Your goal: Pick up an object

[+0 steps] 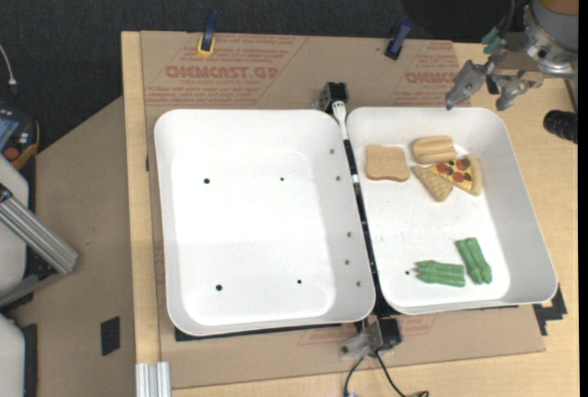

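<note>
Gripper (487, 89) hangs open and empty above my right bin's (528, 202) far rim. Nearest pick is the bun (434, 149), lying crosswise just inside, nearer the camera and slightly leftward.

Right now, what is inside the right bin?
The right bin holds a toast slice, a bun, a pizza slice and two green vegetable pieces. Nothing visibly covers them.

The right bin (524, 202) holds bread (387, 164), pizza (458, 173) and beans (439, 273), beside the left bin (175, 202).
</note>
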`<act>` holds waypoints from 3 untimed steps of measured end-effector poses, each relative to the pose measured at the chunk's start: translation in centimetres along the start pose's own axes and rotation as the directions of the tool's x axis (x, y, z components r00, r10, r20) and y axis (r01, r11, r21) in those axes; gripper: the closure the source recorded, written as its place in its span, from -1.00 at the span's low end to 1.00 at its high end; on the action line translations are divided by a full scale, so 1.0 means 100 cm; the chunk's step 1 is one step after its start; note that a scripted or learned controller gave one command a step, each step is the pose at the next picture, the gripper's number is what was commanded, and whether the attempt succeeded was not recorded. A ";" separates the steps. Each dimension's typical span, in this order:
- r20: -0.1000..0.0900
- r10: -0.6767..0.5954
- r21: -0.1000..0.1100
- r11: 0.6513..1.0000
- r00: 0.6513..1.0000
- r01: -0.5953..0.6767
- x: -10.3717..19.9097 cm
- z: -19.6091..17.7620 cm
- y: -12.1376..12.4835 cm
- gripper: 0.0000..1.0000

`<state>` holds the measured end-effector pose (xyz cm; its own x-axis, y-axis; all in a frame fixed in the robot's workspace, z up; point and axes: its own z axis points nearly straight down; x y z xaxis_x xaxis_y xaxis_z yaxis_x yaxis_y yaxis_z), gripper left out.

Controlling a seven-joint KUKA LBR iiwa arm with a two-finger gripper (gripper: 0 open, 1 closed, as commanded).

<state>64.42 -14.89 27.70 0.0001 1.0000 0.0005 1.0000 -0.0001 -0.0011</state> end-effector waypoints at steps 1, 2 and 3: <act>0.005 0.005 -0.003 1.000 1.000 -0.005 -0.075 0.029 0.022 -1.00; 0.010 0.000 -0.022 1.000 1.000 0.000 -0.076 -0.225 -0.026 -1.00; -0.001 -0.008 -0.007 1.000 1.000 0.008 0.004 -0.263 -0.101 -1.00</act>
<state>54.34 -14.54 54.03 -0.0075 1.0000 0.0013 1.0000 0.0075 0.0062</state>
